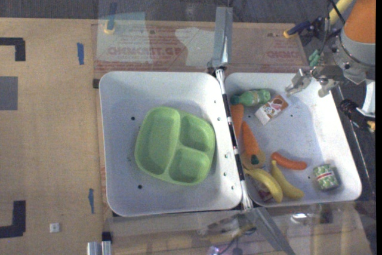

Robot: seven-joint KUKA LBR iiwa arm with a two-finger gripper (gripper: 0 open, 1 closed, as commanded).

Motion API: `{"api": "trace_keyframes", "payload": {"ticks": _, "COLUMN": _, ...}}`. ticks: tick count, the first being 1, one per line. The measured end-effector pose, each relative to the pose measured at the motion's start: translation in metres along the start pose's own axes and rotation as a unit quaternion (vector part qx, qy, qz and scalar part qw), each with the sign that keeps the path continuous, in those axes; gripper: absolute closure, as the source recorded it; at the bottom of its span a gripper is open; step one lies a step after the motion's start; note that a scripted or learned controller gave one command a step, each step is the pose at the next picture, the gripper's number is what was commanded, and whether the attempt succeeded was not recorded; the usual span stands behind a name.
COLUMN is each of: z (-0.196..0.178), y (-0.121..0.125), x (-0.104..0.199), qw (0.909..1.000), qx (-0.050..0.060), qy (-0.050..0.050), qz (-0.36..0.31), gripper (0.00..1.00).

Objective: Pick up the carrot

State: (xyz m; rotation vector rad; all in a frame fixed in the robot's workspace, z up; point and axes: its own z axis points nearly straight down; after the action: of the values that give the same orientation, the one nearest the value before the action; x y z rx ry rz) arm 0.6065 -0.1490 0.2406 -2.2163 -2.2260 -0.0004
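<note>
Divided plate [175, 146]: light green
Bins [119, 98]: white
Carrot [250, 141]: orange, green top
Bananas [274, 182]: yellow
Bottle [252, 97]: green
Small carton [271, 110]: white with red
Can [325, 177]: green and white

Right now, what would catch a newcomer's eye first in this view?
The green tray, with its three compartments, lying alone in the left bin. Next the heap in the right bin: a carrot by the divider, bananas at the near edge, a green bottle at the far end. The gripper hangs over that bin's far right corner.
</note>
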Motion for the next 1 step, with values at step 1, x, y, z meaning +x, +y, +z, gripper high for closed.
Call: {"api": "trace_keyframes", "payload": {"ticks": 1, "z": 0.1142, "y": 0.0054, "x": 0.0171, "qw": 0.9803, "qx": -0.01, "qy": -0.004, "qz": -0.197, "gripper": 0.0}}
